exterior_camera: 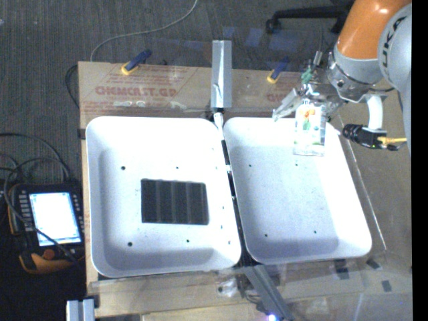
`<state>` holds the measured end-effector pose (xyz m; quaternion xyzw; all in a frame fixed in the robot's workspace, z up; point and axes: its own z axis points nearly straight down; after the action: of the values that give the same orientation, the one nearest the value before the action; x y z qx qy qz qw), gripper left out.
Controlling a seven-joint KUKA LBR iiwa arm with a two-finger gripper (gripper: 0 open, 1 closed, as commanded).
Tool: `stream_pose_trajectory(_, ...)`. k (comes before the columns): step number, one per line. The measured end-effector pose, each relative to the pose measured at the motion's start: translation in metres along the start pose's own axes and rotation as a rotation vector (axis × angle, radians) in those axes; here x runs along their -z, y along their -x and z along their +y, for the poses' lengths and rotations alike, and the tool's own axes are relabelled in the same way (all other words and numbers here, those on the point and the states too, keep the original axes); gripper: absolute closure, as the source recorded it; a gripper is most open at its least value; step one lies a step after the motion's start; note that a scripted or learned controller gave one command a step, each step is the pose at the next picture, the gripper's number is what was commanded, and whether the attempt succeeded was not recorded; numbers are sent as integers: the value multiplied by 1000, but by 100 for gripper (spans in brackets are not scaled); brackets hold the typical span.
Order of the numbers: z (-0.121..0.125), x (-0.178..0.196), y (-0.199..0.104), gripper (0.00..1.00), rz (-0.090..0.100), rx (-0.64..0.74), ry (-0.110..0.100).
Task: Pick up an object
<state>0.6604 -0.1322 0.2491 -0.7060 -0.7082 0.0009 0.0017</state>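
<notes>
Hanging upright, long axis vertical, clear packet under end effector.

Bench bearing two white bins

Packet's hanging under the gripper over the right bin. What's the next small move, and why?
Probably a short, slow lift to test the hold. The clear packet hangs below the gripper above the right bin's far edge, apparently off the floor, but the view doesn't make the grasp plain.

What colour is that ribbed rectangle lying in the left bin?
The ribbed rectangle is black, with lengthwise ridges, seen in the camera view.
</notes>
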Motion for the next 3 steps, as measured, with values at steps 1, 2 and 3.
stream_pose_trajectory(1,7,-27,27,0,-4,114,0)
stream_pose_trajectory(2,-13,59,35,0,-3,-44,3)
stream_pose_trajectory(3,-57,88,70,0,-2,-229,0)
